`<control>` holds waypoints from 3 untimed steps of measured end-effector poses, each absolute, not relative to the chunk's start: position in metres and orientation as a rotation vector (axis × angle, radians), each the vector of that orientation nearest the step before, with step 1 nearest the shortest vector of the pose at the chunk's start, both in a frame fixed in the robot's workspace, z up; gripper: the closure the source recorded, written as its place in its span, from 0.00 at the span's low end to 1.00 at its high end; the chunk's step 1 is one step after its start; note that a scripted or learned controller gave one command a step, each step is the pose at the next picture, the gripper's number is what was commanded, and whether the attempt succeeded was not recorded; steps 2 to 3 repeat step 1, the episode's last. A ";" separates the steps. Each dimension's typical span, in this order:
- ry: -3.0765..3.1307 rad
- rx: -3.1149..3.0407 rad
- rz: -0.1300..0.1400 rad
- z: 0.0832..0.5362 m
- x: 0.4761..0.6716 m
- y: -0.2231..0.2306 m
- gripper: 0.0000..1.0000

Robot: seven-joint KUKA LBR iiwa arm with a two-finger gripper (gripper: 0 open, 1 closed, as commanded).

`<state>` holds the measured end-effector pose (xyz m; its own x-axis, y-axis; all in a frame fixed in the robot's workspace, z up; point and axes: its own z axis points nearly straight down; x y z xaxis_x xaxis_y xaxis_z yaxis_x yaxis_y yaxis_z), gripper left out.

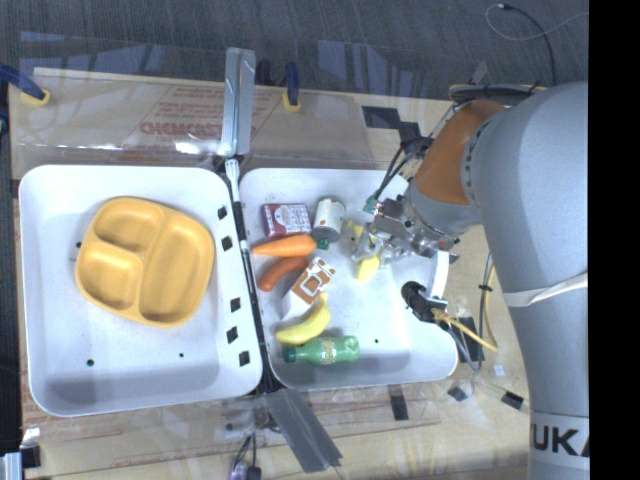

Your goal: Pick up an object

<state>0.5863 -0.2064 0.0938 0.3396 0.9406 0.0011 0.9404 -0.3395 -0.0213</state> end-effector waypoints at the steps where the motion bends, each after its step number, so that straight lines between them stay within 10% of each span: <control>1: -1.763 -2.590 0.012 0.208 0.597 -0.165 1.00; 3: -1.763 -2.590 0.012 0.208 0.597 -0.165 1.00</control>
